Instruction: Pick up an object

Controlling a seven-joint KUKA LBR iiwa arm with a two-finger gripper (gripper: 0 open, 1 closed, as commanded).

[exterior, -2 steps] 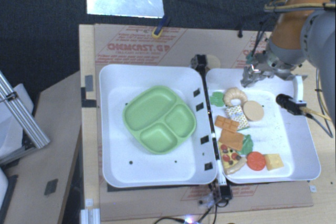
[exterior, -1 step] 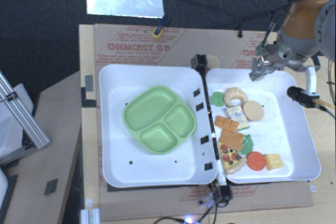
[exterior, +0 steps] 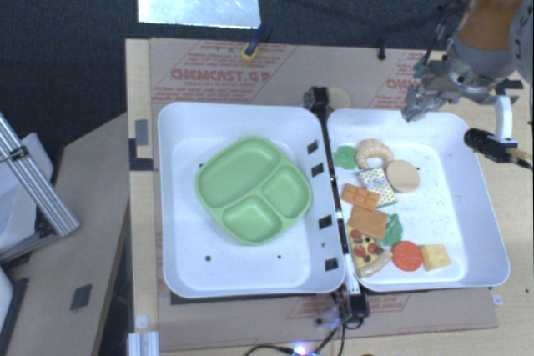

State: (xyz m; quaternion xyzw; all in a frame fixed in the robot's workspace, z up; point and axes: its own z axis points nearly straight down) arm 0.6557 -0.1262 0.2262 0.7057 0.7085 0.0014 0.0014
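Camera view, looking down at a slant on two white bins. The right bin (exterior: 467, 179) holds a cluster of toy foods along its left side: a tan croissant (exterior: 373, 152), a green leaf-like piece (exterior: 345, 156), a round beige disc (exterior: 403, 176), a patterned square piece (exterior: 377, 185), two orange waffle-like slabs (exterior: 361, 196) (exterior: 368, 221), a pizza slice (exterior: 370, 252), a red tomato disc (exterior: 407, 255) and a yellow cheese cube (exterior: 435, 257). The left bin (exterior: 179, 179) carries a light green three-compartment plate (exterior: 253, 190). A black divider (exterior: 328, 188) runs between the bins. The gripper (exterior: 415, 108) hangs at the right bin's far rim, up and to the right of the croissant and well apart from every food piece; nothing lies between its fingers, and whether they are open or closed cannot be told at this scale.
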